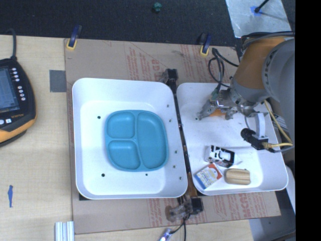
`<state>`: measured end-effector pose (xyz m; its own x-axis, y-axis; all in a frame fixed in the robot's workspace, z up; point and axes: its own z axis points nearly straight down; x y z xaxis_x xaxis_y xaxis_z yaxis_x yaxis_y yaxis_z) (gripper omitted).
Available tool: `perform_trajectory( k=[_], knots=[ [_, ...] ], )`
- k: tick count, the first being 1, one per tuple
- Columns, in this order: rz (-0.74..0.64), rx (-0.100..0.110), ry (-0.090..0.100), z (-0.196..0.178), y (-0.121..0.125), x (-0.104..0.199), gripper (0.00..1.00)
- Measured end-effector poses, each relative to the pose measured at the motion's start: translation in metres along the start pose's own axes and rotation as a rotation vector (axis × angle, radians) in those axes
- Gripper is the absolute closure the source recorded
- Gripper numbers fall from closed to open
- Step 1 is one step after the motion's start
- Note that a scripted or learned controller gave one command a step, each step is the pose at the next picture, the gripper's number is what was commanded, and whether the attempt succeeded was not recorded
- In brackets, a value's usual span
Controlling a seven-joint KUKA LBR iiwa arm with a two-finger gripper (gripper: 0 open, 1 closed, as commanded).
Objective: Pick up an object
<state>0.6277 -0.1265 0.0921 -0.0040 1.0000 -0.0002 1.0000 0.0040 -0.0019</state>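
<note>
Here, arm (261,69) bent low, gripper (218,108) over right bin (200,139).

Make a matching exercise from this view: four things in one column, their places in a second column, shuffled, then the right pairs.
Things:
1. blue divided plate
2. wooden block
3. gripper
4. handheld controller

Places:
A. right bin's near edge
B. bench, far left
C. left bin's middle
D. right bin's far part

Pairs: 1-C, 2-A, 3-D, 4-B

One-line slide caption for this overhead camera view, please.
KUKA arm's pincer low over the right bin, near an orange item; small objects lie at that bin's front; blue divided plate in left bin.
</note>
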Motion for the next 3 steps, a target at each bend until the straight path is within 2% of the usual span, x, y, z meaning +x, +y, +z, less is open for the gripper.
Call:
perform_trajectory(
  k=[1, 2, 3],
  knots=[
    [0.0, 0.007, 0.002, 0.001, 0.027, -0.012, 0.0],
    [-0.001, 0.005, 0.001, 0.001, 0.028, 0.019, 0.0],
    [0.003, 0.012, 0.006, 0.002, 0.026, -0.022, 0.0]
  ],
)
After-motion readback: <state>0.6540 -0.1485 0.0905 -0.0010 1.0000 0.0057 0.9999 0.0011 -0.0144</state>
